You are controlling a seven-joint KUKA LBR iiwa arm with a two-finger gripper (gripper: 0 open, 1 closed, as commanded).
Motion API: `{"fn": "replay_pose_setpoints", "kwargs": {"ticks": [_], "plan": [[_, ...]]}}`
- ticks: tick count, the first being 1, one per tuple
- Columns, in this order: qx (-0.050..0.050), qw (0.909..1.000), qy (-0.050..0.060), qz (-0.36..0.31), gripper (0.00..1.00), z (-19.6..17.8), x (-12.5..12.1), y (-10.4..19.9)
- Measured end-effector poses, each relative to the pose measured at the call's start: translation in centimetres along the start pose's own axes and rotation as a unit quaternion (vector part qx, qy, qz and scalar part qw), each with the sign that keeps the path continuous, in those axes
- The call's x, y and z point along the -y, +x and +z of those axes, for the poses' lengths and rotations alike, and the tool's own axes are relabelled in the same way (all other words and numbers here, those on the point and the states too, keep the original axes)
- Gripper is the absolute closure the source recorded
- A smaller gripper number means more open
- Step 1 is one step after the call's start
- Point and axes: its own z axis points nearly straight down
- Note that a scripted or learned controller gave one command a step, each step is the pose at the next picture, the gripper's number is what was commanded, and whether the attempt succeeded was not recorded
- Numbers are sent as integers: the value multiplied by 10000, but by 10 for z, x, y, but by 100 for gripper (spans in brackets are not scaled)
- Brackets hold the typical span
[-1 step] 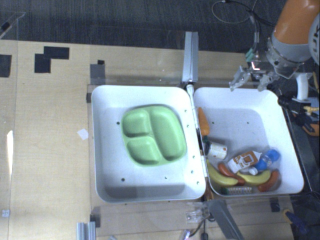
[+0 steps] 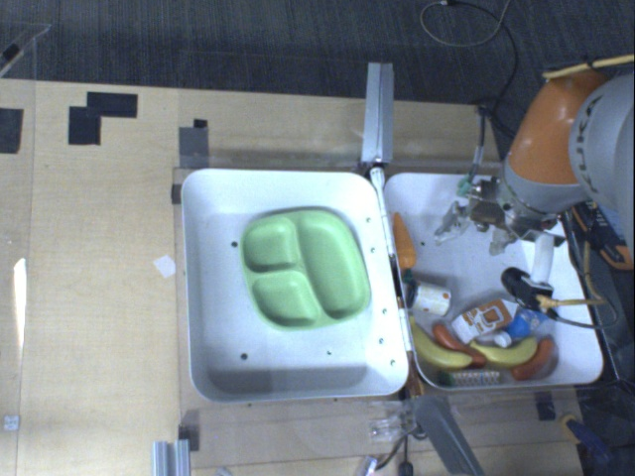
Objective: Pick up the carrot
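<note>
Carrot [image 2: 402, 242] lies in the right bin [image 2: 429, 188], stretched lengthwise along the bin's left wall and just beside the divider between the two bins, its orange body bare and touched by nothing. The hand [image 2: 474, 228] hangs over the upper middle of that same bin, to the right of the carrot and apart from it. Its two metal fingers look spread, with nothing between them.

Near the carrot's lower end sits a small white cup [image 2: 432, 297]. At the front of the right bin there is a crowded heap. One yellow banana [image 2: 440, 351] lies against the front left corner and a second banana [image 2: 506, 351] lies to its right, with a red sausage-like piece [image 2: 452, 336] between them. A white and orange carton [image 2: 485, 317] rests tilted just behind them. It carries printing, but the letters are too small to read. A small blue item [image 2: 527, 322] touches the carton's right side.

The left bin [image 2: 213, 360] holds a green divided plate [image 2: 304, 268] with three compartments, sitting flat near the middle. Both bins rest on a pale wooden desk [image 2: 94, 305], which bears black square marks [image 2: 100, 117] at its far left, without readable text.
</note>
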Motion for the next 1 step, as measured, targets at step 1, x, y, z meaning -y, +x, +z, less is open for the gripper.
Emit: {"fn": "replay_pose_setpoints", "kwargs": {"ticks": [1], "plan": [[-6, 10000, -6, -1, 100, -9, -2, 1]]}}
